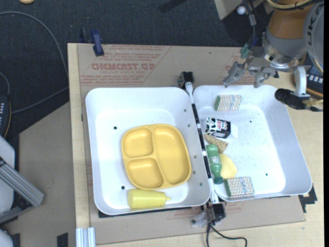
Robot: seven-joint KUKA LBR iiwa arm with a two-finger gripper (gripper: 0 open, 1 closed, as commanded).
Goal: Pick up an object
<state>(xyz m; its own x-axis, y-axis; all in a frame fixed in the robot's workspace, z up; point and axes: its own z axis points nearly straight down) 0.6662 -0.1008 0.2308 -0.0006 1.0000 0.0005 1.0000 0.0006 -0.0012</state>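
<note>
- The hand (250,74) hangs over the far rim of the right bin (288,153), its two fingers spread apart with nothing between them.
- No object is picked yet; this looks like the approach step, before any descent.
- The closest candidate is a small sponge (229,102) with a green edge and speckled face, lying flat in the far left part of the right bin, just near of the hand.
- The next move likely calls for shifting the hand slightly nearer and left, lowering it, then closing on the sponge's sides.
- Further along the bin's left wall lie a black-and-white carton (219,127), a cracker (216,143), a green bottle (213,161), a yellow lemon (227,166) and a second sponge (240,186) in the near corner.
- The left bin (103,112) holds a yellow divided plate (156,155) and a yellow squeeze bottle (146,198) at its near edge.
- Both bins rest on a cardboard-covered tabletop (128,66).
</note>
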